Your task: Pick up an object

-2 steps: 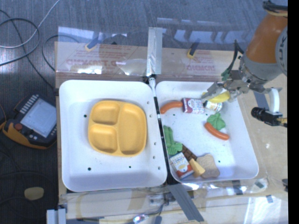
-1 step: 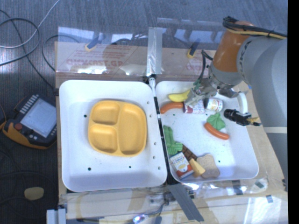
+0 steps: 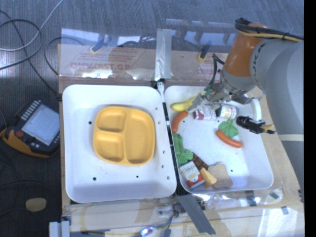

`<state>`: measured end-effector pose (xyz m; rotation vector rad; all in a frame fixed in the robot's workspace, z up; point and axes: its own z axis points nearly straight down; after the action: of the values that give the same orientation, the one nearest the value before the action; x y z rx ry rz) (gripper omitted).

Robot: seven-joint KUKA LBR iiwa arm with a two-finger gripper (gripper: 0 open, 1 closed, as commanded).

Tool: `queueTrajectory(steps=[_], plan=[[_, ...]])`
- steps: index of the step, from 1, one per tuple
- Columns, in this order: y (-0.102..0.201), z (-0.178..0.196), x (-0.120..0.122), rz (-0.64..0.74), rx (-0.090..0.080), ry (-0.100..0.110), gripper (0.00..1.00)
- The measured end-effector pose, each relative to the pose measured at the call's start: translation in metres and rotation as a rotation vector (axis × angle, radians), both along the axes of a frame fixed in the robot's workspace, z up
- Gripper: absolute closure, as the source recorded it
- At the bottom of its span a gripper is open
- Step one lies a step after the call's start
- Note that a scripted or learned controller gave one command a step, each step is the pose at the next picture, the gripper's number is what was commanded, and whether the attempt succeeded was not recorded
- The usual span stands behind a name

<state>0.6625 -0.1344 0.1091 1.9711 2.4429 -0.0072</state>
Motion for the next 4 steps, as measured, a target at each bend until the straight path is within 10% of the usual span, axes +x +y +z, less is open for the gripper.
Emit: queueTrajectory(steps=[1,2,3,4], plan=[[0.001,-0.011,0.007,-0.071,0.000,0.004,0.00],[0.001,-0.002,0.005,-0.069,-0.003,0.017,1.00],[0.001,-0.002,0.007,-0.069,-0.006,0.007,0.00],[0.021,-0.011,-0.059,-0.086,-0.004,-0.031,0.00]])
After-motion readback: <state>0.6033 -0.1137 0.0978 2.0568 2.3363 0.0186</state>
